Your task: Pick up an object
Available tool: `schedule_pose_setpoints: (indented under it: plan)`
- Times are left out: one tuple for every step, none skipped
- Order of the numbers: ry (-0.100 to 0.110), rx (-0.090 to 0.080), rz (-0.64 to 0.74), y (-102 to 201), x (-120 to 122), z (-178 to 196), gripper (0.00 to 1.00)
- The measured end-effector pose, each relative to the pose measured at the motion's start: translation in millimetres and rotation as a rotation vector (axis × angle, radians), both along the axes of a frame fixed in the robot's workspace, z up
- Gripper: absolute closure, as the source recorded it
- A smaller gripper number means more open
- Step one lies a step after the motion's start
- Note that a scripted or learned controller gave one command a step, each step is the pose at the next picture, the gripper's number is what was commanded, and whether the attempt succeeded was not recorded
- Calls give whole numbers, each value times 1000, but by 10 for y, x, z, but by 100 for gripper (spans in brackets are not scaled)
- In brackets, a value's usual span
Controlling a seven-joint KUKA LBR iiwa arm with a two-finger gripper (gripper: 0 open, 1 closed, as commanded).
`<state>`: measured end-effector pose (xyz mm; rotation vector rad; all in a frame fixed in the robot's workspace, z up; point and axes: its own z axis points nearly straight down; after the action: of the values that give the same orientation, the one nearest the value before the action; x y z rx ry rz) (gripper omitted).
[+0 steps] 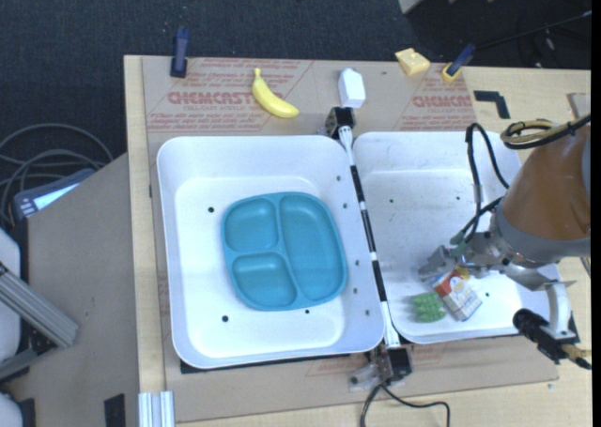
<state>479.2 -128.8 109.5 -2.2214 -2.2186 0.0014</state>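
Cables and a black connector (387,367) sit at the bench's near edge, btwn the two bins. Just above, in the right bin (413,167), a small green object (427,308) lies near the front wall, w/ a red-and-white packet (459,297) touching or just beside it on its right. Gripper (443,264) is low over the right bin, directly above those two items; can't tell whether the fingers are wide, narrow or on anything, since the metal parts blur together. Arm (549,205) comes in from the right. Left bin (188,228) holds a blue divided tray (282,251), three compartments, lying flat near centre. Behind the bins on the cardboard: a banana (272,97), a white block (351,87), a yellow chunk (411,61).
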Motion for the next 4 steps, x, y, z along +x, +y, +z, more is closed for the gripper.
schedule_pose_setpoints:
  plan:
    - [-3,-1,0,1,7,101,100]
    - [-6,-2,2,-116,1335,881,100]
    - [-3,-1,2,-117,1326,867,0]
    - [0,-1,0,-406,646,79,0]
